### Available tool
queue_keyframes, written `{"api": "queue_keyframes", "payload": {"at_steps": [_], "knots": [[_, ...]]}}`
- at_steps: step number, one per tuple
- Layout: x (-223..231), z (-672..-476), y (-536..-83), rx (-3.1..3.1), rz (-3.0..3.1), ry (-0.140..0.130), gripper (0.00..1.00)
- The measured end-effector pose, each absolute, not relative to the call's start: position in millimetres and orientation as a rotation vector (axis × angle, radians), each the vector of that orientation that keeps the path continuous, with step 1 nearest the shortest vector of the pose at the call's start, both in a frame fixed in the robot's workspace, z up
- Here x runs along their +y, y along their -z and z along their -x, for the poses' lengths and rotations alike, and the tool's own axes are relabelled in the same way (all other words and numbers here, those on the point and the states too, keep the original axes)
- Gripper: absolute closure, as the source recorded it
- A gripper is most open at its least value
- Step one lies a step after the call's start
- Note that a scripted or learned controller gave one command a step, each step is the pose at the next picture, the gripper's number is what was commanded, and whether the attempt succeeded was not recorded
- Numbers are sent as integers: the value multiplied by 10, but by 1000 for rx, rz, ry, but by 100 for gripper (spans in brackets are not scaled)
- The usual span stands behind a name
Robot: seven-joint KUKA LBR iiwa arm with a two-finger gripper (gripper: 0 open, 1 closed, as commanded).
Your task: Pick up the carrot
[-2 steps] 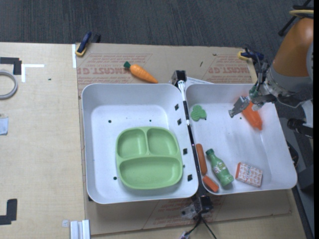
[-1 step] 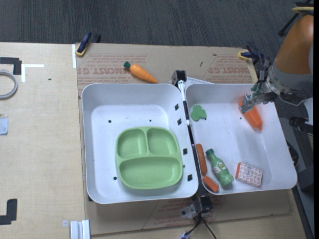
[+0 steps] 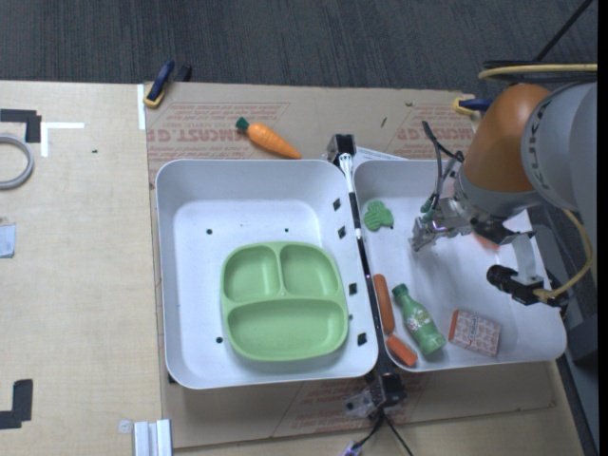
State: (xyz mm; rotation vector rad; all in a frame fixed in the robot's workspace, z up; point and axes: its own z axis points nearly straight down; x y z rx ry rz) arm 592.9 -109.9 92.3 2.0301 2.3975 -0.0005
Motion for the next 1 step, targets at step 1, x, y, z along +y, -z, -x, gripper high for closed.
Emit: {"api": "queue_keyframes", "payload": {"at_steps": [1], "knots": [[-1158,-5065,-2109,2225,-2217,0,100]]}}
